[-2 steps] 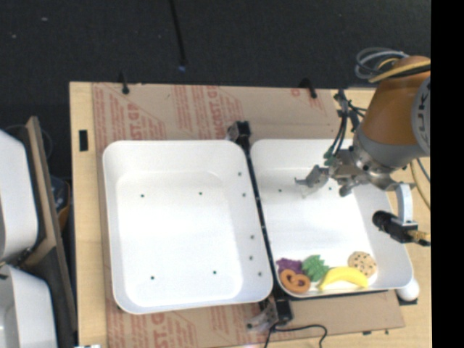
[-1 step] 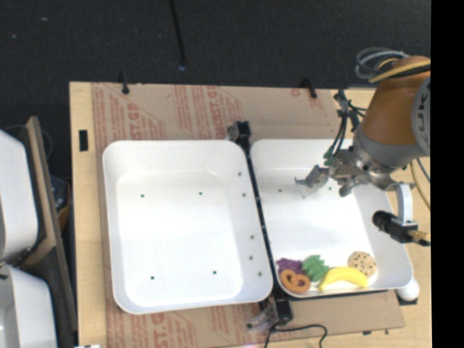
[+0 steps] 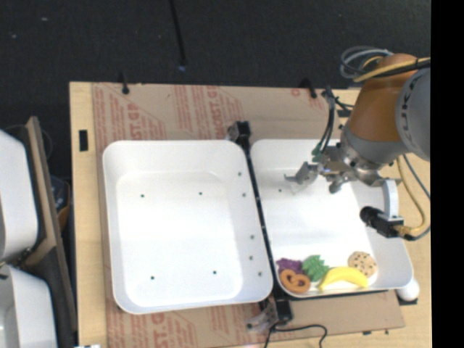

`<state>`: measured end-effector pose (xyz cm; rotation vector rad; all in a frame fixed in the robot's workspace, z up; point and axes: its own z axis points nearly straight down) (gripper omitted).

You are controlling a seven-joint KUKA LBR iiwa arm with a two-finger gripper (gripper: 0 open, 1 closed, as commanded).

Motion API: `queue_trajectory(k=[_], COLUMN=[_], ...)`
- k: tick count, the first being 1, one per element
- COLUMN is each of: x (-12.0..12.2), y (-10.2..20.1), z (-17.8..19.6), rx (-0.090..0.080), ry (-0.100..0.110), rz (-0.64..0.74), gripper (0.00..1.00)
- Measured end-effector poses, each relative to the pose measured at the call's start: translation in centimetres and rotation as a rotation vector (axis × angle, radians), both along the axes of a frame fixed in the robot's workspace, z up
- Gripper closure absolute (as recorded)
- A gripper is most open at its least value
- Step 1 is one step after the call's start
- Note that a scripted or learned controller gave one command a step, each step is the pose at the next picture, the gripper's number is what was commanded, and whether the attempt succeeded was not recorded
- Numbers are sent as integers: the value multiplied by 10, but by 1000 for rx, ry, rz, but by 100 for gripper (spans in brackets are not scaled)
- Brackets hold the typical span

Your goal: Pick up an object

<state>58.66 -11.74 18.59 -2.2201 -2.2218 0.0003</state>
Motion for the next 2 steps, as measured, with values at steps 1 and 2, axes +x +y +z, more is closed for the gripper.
queue_trajectory(k=[1,2], x=[-63,-35], y=[-55,-24], z=[-16,79], rx=[-2,-1], ry=[0,-10], rz=[-7,2], gripper=[0,0])
